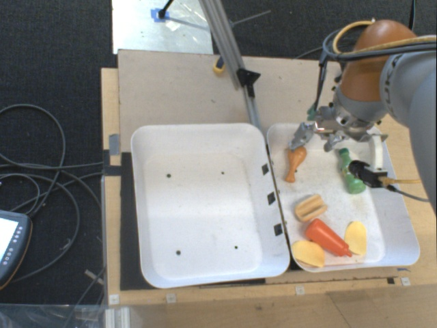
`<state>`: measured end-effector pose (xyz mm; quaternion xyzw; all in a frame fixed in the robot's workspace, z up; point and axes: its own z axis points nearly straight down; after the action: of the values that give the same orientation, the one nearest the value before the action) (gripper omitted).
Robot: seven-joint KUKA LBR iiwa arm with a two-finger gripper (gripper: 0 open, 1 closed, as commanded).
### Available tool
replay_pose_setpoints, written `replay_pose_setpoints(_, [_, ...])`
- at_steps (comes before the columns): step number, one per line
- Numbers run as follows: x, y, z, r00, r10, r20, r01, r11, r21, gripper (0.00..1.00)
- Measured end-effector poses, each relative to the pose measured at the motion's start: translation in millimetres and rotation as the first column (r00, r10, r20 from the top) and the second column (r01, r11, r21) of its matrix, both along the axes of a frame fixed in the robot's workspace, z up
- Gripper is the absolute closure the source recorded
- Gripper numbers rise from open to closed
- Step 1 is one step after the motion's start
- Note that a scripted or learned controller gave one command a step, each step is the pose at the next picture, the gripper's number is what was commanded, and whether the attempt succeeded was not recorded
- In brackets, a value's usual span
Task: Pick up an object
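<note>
Leftmost, the wide left bin (198, 203) lies bare, so every candidate sits in the right bin (399, 241). My gripper (315, 137) hangs over that bin's far end, beside the drumstick (295, 162), probably because that piece lies apart from the others. Whether it is spread or closed I cannot tell, and nothing shows held. Nearer the front lie a bun (309, 207), an orange carrot (328, 238) and two yellow pieces; a green bottle (351, 175) sits rightmost. No readable writing anywhere.
</note>
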<state>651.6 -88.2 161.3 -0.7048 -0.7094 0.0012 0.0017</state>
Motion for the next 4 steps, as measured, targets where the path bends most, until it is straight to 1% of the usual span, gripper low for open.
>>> replay_pose_setpoints(1, [8.0,5.4,-55.8,1.0,0.001,0.002,-0.001,1.0,0.0,0.0])
replay_pose_setpoints(2, [9.8,4.3,-41.0,1.0,0.001,0.008,-0.001,1.0,-0.001,1.0])
replay_pose_setpoints(3, [13.4,-0.1,3.9,1.0,-0.003,0.01,0.003,1.0,-0.001,1.0])
replay_pose_setpoints(4, [14.6,-9.4,64.0,1.0,-0.004,0.013,0.004,1.0,-0.002,1.0])
